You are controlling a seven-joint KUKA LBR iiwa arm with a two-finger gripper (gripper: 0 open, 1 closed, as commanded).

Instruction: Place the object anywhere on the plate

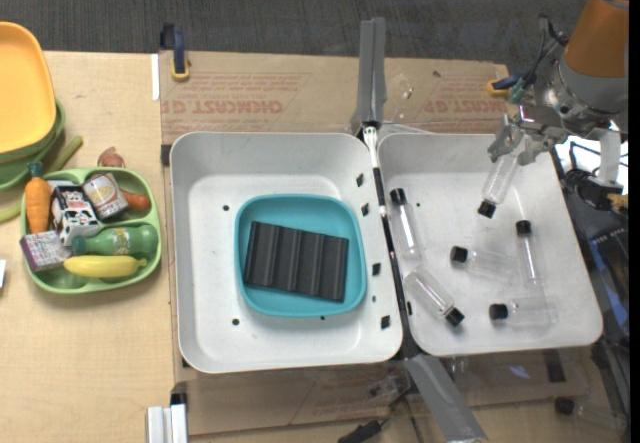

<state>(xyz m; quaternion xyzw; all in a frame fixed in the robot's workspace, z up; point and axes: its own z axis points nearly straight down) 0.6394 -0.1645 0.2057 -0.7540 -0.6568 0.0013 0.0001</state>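
A teal plate (258,221) lies in the left bin (200,261), with a dark ribbed rectangular block (297,259) lying flat on it. My gripper (516,138) hangs over the far part of the right bin (560,321). It is shut on the top of a clear tube (500,176), which hangs tilted with its black cap (487,209) lowest, just above the bin floor. Other clear tubes with black caps lie loose in the right bin, one (402,219) by the left wall, one (436,297) near the front and one (527,253) at the right.
Loose black caps (459,254) lie mid-bin. A green tray of toy food (90,231) and stacked yellow plates (22,91) sit far left on the bench. A metal post (371,71) rises behind the seam between the bins.
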